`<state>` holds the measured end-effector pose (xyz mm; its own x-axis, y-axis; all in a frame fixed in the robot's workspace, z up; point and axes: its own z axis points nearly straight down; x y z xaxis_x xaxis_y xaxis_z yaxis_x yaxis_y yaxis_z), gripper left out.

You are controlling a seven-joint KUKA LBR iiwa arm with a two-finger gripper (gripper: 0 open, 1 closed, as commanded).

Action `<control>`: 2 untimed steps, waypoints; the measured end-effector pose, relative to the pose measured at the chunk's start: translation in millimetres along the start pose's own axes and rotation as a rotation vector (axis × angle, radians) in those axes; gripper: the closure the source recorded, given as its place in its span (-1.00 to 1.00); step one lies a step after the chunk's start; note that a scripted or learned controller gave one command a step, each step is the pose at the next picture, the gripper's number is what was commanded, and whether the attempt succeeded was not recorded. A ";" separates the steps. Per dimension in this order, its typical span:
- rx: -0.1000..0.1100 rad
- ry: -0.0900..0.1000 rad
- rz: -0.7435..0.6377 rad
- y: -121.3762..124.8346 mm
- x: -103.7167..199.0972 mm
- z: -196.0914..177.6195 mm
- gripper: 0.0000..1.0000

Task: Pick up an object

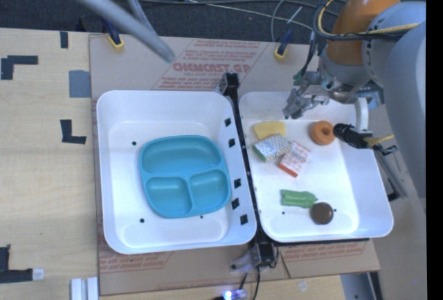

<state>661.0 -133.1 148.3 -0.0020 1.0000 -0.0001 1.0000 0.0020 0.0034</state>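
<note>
above right bin's [346, 222] far edge, gripper [299, 106] angled down, seemingly empty

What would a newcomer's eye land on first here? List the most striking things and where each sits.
The bright blue divided tray stands out, lying alone in the left bin. Next comes the orange band on the grey arm at the upper right, with the claw hanging over the far end of the right bin. Below it is a scatter of small items, including an orange ring.

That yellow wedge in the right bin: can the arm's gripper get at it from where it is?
Probably yes. The gripper hangs just above the yellow wedge, which lies uncovered, nothing on top.
</note>
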 end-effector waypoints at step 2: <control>0.001 -0.001 0.001 -5.3 -3.0 -76.8 1.00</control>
<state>655.4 -136.1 225.0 -0.0013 1.0000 -0.0006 1.0000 0.0013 0.0025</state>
